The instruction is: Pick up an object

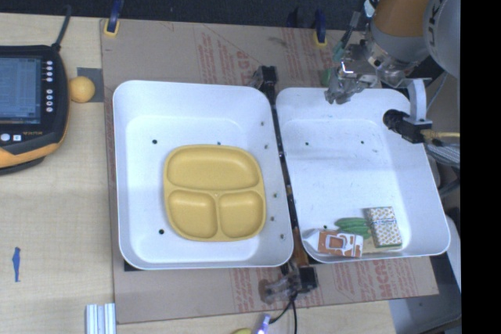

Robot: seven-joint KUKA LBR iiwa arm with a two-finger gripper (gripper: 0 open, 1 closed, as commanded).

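Objects for picking, a small patterned box (pixel 383 227), a green item (pixel 354 224) and an orange-and-white packet (pixel 340 243), are clustered at the right bin's (pixel 344 168) near edge, so the gripper (pixel 342 92) (finger state cannot be told, at the far edge) should be brought across and lowered squarely over one.

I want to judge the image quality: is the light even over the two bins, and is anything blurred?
Camera view: the left bin has a brighter left wall and a soft shadow by its right wall; the yellow tray is sharp; the gripper looks slightly blurred.
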